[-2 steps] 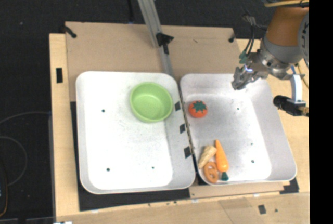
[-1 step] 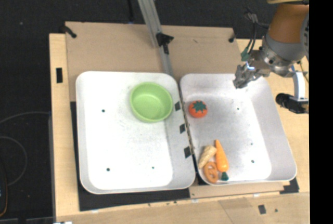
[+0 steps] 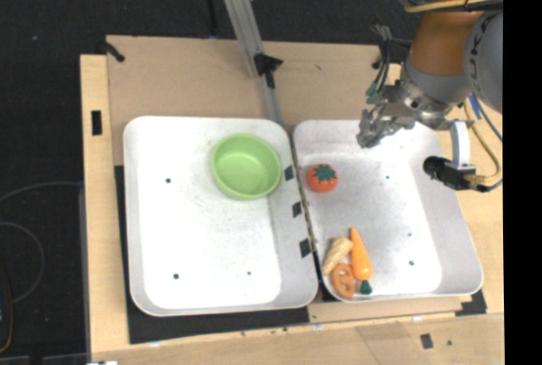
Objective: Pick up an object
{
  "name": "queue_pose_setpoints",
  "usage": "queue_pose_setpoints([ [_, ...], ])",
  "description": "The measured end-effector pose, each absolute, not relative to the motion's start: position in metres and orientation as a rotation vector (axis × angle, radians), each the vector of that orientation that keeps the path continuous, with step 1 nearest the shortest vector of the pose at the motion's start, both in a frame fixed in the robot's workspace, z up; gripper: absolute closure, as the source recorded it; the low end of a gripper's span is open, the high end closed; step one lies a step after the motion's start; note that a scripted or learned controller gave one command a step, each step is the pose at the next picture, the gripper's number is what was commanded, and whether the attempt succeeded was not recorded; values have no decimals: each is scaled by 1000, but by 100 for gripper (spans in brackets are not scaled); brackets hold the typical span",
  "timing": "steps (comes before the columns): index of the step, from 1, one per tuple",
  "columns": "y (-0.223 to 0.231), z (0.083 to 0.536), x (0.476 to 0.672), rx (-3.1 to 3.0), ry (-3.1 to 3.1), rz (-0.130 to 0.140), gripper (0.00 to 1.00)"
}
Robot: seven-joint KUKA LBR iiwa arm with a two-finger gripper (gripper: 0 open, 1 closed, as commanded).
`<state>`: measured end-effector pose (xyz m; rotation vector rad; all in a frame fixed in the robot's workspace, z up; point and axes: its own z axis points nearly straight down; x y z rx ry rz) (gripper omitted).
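Grey arm with orange band reaches in from 3 o'clock; jaws (image 3: 370,135) hang over right bin (image 3: 423,211) near its 12 o'clock rim, nothing seen between them; whether spread or pressed together cannot be told. Toy tomato (image 3: 322,177) lies at 9 o'clock in right bin, near divider. Carrot (image 3: 361,253), pale piece (image 3: 337,253) and orange slice (image 3: 343,279) cluster at 7 o'clock corner. Green bowl (image 3: 246,166) sits upright at 1 o'clock in left bin (image 3: 169,228). Both bins on tan desk (image 3: 169,75).

Scene evenly lit from above; bins (image 3: 203,270) rendered bright, near overexposed. Shadows faint and soft. Surroundings left dark. Slight overall softness noted; grain visible.
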<state>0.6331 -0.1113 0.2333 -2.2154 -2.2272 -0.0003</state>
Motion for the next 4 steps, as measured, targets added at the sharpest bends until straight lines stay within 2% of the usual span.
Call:
queue_pose_setpoints([
  [2,-23,236,608,-2213,-2229,-3,100],
  [4,89,239,606,-2212,-2230,-3,100],
])
